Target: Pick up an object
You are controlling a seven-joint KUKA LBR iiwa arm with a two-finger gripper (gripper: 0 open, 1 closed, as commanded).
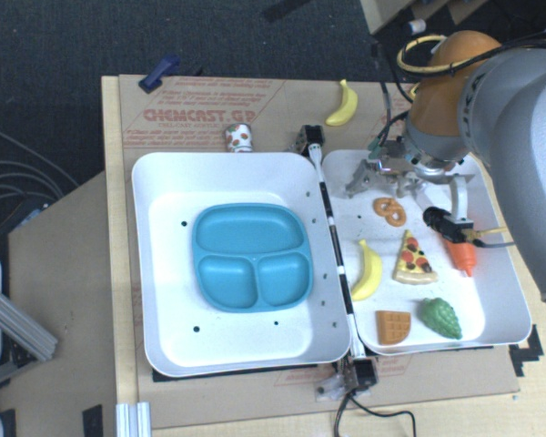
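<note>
Near the far edge of the right bin, the tool hangs low over the white floor. Its metal parts overlap each other from this angle, so I cannot tell if the tool is apart or together, and nothing is seen clamped in it.

The nearest thing to take is the pretzel, which lies flat just beside the tool, toward the near edge. Farther toward that edge lie the pizza slice, the banana along the left wall, the carrot toward the right wall, and the waffle and the green piece at the near edge.

In my judgement, the pretzel is thin, so the tool must come straight over it, open wide and go fully down to the floor before closing. The pizza slice is near, so the approach should stay clear of it.

The big grey arm covers the far right corner of this bin, and something may lie under it. What the green piece is, I cannot make out.
</note>
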